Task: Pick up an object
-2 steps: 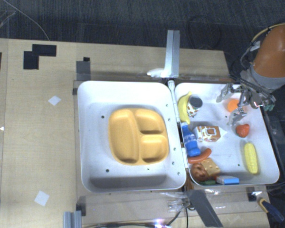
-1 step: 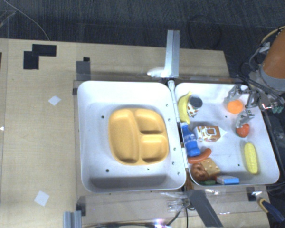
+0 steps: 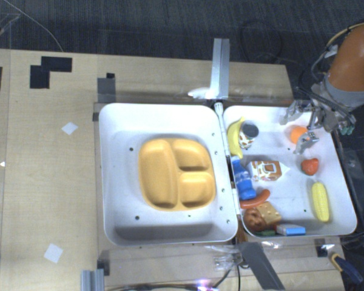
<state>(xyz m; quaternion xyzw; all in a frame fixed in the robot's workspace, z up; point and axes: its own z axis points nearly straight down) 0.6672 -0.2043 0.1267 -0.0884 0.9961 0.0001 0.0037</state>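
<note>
The arm enters from the right, its orange band high at the edge of the view, and the claw (image 3: pixel 309 126) hangs over the far right part of the right bin (image 3: pixel 346 223). Its metal fingers appear spread apart with nothing pinched between them, though the glare there makes this hard to judge. Just beneath and beside the fingertips lies a small orange ball (image 3: pixel 298 134), close to the claw but not gripped. Nearer the front sits a red strawberry-like piece (image 3: pixel 310 166), and below it a yellow corn cob (image 3: pixel 320 200) lies along the right wall. Against the left wall of this bin a banana (image 3: pixel 233 137) curves beside a small dark-topped cup (image 3: pixel 249 130). A blue bottle (image 3: pixel 243 182), a brown-and-white packet (image 3: pixel 266 170), a red sausage (image 3: pixel 256 199) and a bread piece (image 3: pixel 262 214) crowd the front left corner. The left bin (image 3: pixel 115 223) holds a yellow divided tray (image 3: pixel 173 173) at its middle. Both bins rest on the pale wooden worktop (image 3: pixel 42 180).
</note>
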